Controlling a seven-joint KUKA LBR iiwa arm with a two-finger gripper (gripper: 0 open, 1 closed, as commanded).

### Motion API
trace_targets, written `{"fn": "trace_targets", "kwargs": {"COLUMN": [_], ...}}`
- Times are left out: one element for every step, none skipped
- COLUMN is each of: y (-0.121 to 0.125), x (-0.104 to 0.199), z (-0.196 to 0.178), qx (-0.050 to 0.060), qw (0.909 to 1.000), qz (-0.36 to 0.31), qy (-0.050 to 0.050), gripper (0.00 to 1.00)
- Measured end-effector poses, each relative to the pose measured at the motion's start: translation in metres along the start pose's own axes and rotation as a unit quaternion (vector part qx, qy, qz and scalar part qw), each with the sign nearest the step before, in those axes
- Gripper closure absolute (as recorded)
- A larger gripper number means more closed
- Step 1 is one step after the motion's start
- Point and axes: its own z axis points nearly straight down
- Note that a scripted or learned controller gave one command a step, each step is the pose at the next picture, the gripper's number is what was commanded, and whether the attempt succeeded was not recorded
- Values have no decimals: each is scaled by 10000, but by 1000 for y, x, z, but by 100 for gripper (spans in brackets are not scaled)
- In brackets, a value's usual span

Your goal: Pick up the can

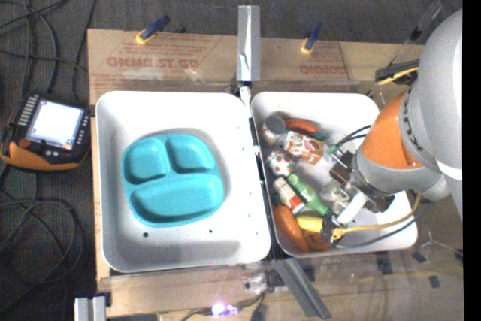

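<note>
The claw [347, 208] sits low over the near right part of the right bin [391, 240], below the arm's orange band [391, 135]; whether it is spread or pressed together I cannot tell, and nothing shows clearly between its tips. Just to its left lies a crowded heap: a yellow piece [310, 223], a green bottle [304, 195], a brown sausage-like thing [288, 228] at the near wall, and small red-and-white packets [282, 164]. The can [304, 149], lying on its side with a red and white label, rests farther back in the same bin, up and left of the claw, touching the heap. The left bin [113, 162] holds a blue divided tray [174, 179]. A handheld pendant [46, 131] lies off the surface at left.
</note>
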Motion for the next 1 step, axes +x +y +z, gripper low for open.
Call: {"fn": "trace_targets", "kwargs": {"y": [89], "x": [-18], "z": [-11], "qx": [56], "qw": [9957], "qz": [919], "qy": [-50], "gripper": [100]}}
